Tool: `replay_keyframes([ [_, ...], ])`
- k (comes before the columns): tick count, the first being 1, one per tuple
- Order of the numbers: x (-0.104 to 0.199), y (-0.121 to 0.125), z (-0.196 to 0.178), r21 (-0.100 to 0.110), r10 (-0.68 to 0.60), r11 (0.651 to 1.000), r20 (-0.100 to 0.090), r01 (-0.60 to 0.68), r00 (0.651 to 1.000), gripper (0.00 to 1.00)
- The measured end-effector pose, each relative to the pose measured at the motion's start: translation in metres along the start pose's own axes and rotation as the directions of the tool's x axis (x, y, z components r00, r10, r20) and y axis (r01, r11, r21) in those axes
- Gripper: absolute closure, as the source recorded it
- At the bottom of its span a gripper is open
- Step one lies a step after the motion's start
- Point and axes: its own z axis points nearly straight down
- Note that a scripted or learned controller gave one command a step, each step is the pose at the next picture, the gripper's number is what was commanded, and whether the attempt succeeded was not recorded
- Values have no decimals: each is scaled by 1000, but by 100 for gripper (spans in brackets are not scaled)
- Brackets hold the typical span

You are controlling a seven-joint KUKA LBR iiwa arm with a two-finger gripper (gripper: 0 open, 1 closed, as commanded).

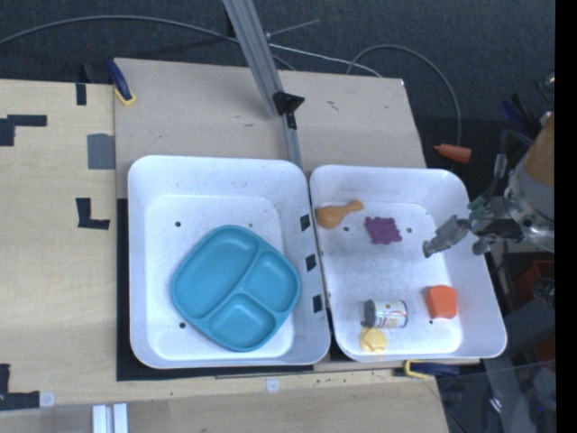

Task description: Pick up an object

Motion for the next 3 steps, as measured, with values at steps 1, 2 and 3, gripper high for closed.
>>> replay_keyframes([
  [1, 0, 0, 0, 0, 1, 1000, 0, -1, 1000, 0],
  [2, 4, 3, 44, 5, 1, 1000, -1, -1, 1000, 0],
  [3, 11, -2, 107, 7, 1, 1000, -2, -1, 1000, 0],
])
